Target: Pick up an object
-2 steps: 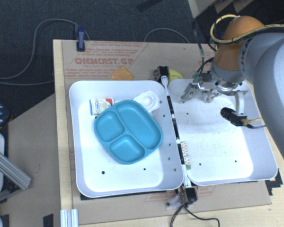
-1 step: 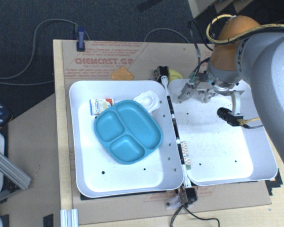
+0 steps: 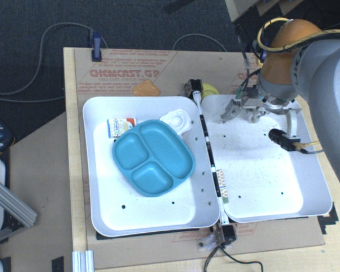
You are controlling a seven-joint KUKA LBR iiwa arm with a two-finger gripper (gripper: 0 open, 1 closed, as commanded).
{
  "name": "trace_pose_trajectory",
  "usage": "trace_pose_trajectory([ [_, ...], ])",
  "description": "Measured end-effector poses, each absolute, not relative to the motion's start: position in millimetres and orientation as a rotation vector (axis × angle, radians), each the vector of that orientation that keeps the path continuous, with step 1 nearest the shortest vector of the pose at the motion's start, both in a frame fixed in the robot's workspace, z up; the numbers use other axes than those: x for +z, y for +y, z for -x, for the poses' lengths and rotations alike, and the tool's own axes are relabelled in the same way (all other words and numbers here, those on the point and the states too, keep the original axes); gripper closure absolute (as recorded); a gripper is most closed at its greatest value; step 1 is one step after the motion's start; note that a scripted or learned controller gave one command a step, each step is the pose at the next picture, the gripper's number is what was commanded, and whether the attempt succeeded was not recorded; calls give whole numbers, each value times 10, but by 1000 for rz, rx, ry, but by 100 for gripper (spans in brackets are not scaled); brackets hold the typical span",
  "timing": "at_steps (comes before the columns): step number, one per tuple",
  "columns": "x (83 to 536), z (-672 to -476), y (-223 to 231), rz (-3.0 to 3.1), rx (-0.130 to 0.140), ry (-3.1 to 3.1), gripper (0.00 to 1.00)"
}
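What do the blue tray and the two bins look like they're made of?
Blue tray: probably moulded plastic, smooth and matte, one even colour with rounded compartment walls.
Left bin and right bin: likely thin formed plastic, white with a slight sheen, with rounded corners and a thin rim; the right one looks speckled with dirt.

Two white bins (image 3: 102,208), one blue divided plate (image 3: 153,157), one small carton (image 3: 120,126), one white cup (image 3: 177,119)
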State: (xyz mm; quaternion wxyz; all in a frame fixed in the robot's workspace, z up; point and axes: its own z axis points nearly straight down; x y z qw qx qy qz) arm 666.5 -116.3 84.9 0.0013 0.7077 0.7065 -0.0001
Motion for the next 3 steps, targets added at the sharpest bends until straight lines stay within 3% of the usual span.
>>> trace_pose_trajectory([
  [2,850,-6665,-947,-2221,-1,2222,0],
  [3,958,-6672,-945,-2218,1,2221,100],
])
